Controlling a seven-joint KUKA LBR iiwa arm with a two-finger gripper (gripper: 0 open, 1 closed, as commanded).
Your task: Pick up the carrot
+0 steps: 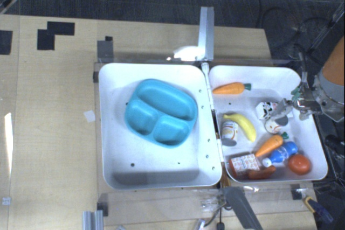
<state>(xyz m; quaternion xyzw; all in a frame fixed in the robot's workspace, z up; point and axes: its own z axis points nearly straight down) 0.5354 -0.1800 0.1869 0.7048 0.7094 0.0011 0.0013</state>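
Observation:
Two carrots lie in the right bin (280, 74). One carrot (229, 88) with a green top rests near the bin's far left corner, pointing left. A second carrot (268, 145) lies lower down, tilted, beside a blue bottle (280, 154). My gripper (284, 110) hangs over the right side of this bin, beside a black-and-white toy (264, 109) and a small white object (274, 126). It is well to the right of the upper carrot and just above the lower one. Nothing shows in its grasp.
The right bin also holds a banana (243, 125), a small can (229, 132), a red tomato (299, 164), a red carton (243, 162) and a sausage (260, 173). A blue divided plate (160, 113) sits in the left bin (113, 159). A metal post (207, 29) stands behind the bins.

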